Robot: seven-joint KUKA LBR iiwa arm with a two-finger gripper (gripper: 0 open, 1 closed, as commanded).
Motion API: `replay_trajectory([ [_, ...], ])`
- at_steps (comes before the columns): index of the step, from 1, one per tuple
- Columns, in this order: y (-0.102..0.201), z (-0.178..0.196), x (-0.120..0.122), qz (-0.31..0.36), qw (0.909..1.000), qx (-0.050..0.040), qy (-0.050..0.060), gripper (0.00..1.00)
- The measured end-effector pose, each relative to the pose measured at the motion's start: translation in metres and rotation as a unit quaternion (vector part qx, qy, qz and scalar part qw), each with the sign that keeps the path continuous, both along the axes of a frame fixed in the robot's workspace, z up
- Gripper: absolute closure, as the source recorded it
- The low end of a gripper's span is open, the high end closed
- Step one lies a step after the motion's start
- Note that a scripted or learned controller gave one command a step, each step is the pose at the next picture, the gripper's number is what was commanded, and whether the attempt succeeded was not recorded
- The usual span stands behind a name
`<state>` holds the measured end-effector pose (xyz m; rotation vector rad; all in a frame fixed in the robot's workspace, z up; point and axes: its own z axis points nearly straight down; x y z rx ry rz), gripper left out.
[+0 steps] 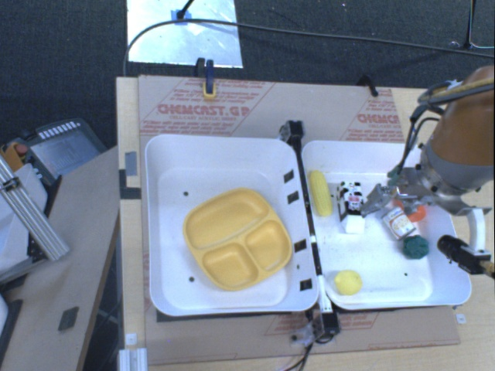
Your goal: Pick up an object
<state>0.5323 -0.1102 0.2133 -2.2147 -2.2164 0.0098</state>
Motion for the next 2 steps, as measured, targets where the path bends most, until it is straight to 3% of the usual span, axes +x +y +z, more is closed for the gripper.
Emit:
replay_trajectory([
  [1,0.000,0.005,0.003,0.001,1.0000,-0.0008,-0.006,0.00],
  [2,0.004,-0.057,-0.001,0.000,1.0000,-0.0001,-0.003,0.00],
])
